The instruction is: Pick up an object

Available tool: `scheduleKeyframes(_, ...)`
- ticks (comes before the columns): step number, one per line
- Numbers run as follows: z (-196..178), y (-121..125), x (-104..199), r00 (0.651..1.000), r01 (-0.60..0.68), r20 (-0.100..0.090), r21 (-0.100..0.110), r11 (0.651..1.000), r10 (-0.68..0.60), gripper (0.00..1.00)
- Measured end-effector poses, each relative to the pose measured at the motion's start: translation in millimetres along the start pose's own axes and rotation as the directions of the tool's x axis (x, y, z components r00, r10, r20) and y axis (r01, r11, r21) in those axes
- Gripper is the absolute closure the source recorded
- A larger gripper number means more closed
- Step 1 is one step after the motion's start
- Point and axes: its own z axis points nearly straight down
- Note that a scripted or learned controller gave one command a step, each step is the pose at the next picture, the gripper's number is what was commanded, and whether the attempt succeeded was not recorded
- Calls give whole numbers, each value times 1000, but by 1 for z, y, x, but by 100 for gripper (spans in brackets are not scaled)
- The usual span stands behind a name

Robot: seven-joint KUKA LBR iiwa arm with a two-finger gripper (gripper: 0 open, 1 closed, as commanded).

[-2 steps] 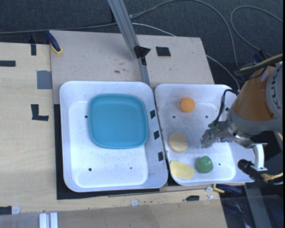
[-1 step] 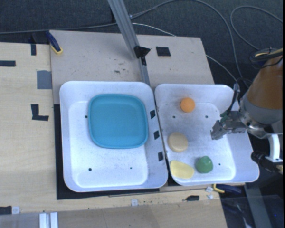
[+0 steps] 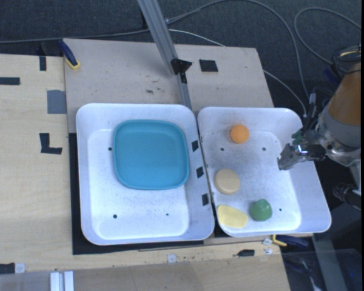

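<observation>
Pale wooden counter (image 3: 24,180) below, patched with dark tape squares, a raw board panel set behind the bins. Dark carpeted floor (image 3: 60,8) beyond that, crossed by loose cables (image 3: 279,17). Slanting down from the top, a grey metal pole (image 3: 161,32) ending in a black clamp between the two bins.

Over at the right rim of the right bin (image 3: 309,217), the claw (image 3: 287,158), hanging at the end of the grey arm with its orange band (image 3: 349,99). Nothing between the fingers; whether parted or pressed together, cannot tell from this angle.

Left of the claw and slightly up, well apart: an orange ball (image 3: 239,133), small, round, bright. Left and a little lower: a beige disc (image 3: 227,180), pale, flat-topped, puck-like. Lower still, toward the front wall: a green ball (image 3: 261,210), glossy, and just beside it on its far side from the claw, a yellow lump (image 3: 232,216), soft-edged, lemon-coloured, tucked into the bin's front left corner. All four resting on the speckled white floor of that bin, none touching the claw.

Far left of the claw, in the left bin (image 3: 91,223): a blue plate (image 3: 150,154), square with rounded corners, lying flat.
</observation>
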Motion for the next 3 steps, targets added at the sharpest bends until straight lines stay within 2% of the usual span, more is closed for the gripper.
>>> scheduleKeyframes(2, -8, 13, 104, 1000, 4, -2, 3, 1000, -4, 100)
scheduleKeyframes(3, 5, 11, 156, 1000, 3, -1, 4, 1000, -3, 100)
